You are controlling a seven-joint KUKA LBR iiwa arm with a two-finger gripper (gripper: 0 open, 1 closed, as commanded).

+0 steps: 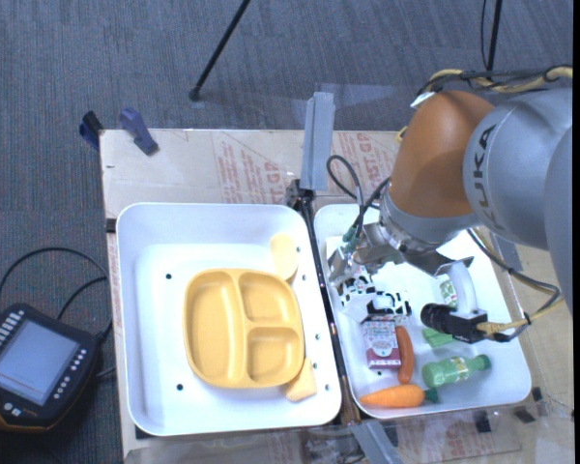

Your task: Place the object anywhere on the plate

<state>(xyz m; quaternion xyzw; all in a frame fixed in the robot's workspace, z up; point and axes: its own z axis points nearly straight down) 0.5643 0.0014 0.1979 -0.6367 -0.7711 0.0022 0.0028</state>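
Over the right bin (517,380), from where I stood, the gripper (352,263) hung low near the corner closest to the dividing wall, with the arm's bulk covering most of it. I could not tell whether it was apart, together or clamped on anything, and nothing showed plainly in its grasp. The yellow plate (244,327) lay across that wall from the gripper, in the left bin (140,259), and its three compartments showed only bare yellow, so by my reckoning the task was hardly begun: picking, carrying across and setting down were all left to do. The thing nearest the gripper, just beside and a little nearer the camera, was a black-and-white piece (394,304), and I took it for the likely object, though I could not be sure. It looked small and flat, white with dark blotches like cowhide, partly hidden under the wrist. Further from the gripper on the same side lay a red carton (377,344), a carrot (396,395) and a green bottle (454,368). A pale yellow wedge (304,383) touched the plate's near edge, outside it.
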